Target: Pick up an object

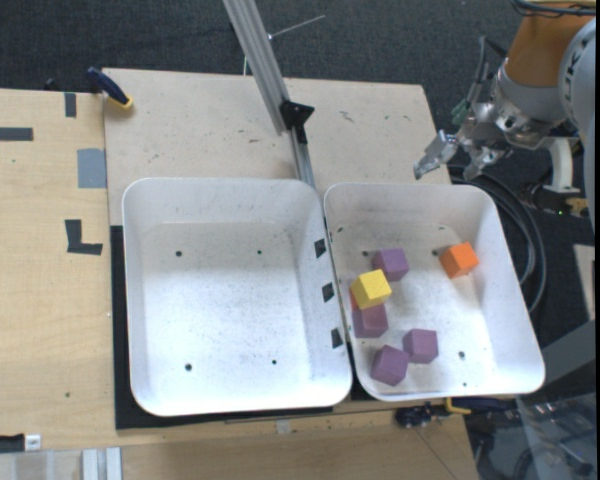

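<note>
Camera view looks down at a slant on two shallow white bins set side by side on the bench, the left bin (pixel 140 218) and the right bin (pixel 500 238) touching along their shared inner walls. At the upper right the grey arm (pixel 550 58) with its orange band reaches in, and its gripper (pixel 432 158) hangs just beyond the far rim of the right bin, above the bench top rather than over the bin floor. It is small and partly blurred against the pale wood; whether it stands apart or together I cannot tell, and nothing is seen held in it or touching it. The blocks all lie in the right bin, well apart from the gripper. An orange cube (pixel 459 259) sits alone toward the right wall. Near the bin's middle a yellow cube (pixel 371 288) rests between two purple ones, the upper purple cube (pixel 392 263) just beside it on the far side and another purple cube (pixel 370 319) touching it on the near side, the yellow seeming to lean partly on that one. Closer to the near rim lie two more purple cubes (pixel 405 354), near each other, one slightly left and lower than the other. A slanted metal rail (pixel 260 53) runs from the top edge down to the seam between the bins. A blue and yellow clamp (pixel 110 88) lies on the bench at the far left.
</note>
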You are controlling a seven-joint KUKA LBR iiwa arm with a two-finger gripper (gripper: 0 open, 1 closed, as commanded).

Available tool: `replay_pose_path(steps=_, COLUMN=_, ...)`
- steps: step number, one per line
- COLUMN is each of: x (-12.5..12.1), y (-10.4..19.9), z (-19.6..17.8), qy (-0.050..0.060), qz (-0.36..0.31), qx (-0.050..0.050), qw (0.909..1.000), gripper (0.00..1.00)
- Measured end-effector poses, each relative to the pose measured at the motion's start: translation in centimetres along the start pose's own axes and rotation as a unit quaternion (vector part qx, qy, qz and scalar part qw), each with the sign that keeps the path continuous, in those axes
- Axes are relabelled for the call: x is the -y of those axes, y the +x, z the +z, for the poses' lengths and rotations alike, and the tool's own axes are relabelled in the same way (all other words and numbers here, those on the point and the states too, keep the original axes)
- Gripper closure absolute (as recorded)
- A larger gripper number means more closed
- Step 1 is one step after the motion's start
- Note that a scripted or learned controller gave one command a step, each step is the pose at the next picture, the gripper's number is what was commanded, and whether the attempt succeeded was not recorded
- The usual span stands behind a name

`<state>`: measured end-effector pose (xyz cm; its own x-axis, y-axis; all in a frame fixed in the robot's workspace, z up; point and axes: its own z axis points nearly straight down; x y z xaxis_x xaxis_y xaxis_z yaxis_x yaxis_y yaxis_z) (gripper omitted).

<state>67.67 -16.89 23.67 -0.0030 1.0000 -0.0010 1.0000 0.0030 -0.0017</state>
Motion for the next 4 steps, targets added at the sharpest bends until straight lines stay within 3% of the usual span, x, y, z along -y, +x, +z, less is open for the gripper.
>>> replay_pose_path(steps=1, x=0.0, y=0.0, z=0.0, qy=0.000, qz=0.000, qx=0.000, qw=1.0000, gripper=0.00)
replay_pose_path(steps=3, x=-0.2, y=-0.1, z=12.8, qy=0.004, qz=0.001, qx=0.000, qw=1.0000, gripper=0.00)
replay_pose_path(steps=4, x=0.0, y=-0.3, z=14.2, qy=0.006, qz=0.002, qx=0.001, qw=1.0000, gripper=0.00)
